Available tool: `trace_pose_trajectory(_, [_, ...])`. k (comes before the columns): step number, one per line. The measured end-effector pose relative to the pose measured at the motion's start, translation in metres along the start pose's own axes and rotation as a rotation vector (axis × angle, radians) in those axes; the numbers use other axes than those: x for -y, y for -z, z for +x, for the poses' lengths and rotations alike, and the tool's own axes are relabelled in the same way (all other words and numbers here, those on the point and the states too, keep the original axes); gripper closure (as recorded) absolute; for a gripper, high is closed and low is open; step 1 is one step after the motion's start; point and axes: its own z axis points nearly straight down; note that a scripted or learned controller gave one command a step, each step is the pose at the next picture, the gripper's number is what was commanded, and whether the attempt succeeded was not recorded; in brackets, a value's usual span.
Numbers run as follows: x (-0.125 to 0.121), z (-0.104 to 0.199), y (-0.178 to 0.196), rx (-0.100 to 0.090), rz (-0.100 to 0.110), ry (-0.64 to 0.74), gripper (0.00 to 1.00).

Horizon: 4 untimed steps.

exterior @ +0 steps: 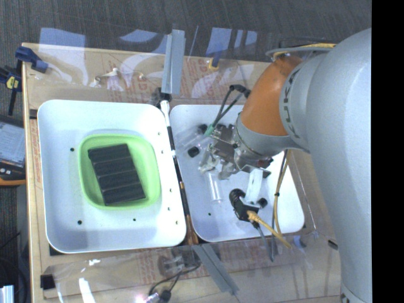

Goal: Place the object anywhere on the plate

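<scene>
Green plate [150, 163] noted in the middle of the left white bin [57, 219], sitting flat. Black ridged block [117, 173] seen lying on the plate, well inside its rim, long side slanted a little toward the upper left. Block is wholly on the plate and touched by nothing else.

Grey arm [334, 106] is seen reaching in from the right, its orange band [271, 106] above the wrist. Gripper [213, 177] is placed over the right white bin [208, 227], near that bin's centre and well apart from the block and the plate. Whether the gripper is spread or pressed together cannot be told; the view from above is too cluttered there.

Both bins are set side by side, edges nearly touching, on a pale wooden bench [95, 65].
</scene>
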Motion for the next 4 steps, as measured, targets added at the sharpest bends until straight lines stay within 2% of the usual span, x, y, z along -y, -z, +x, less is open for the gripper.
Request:
trace_pose_trajectory(1, [0.022,0.07,-0.006,0.0,0.0,0.076,1.0])
trace_pose_trajectory(2, [0.022,0.069,-0.006,0.0,0.0,0.076,0.0])
trace_pose_trajectory(3, [-0.025,0.026,-0.005,0.0,-0.007,0.12,0.0])
trace_pose_trajectory(4, [-0.023,-0.033,0.064,0.0,-0.008,0.104,0.0])
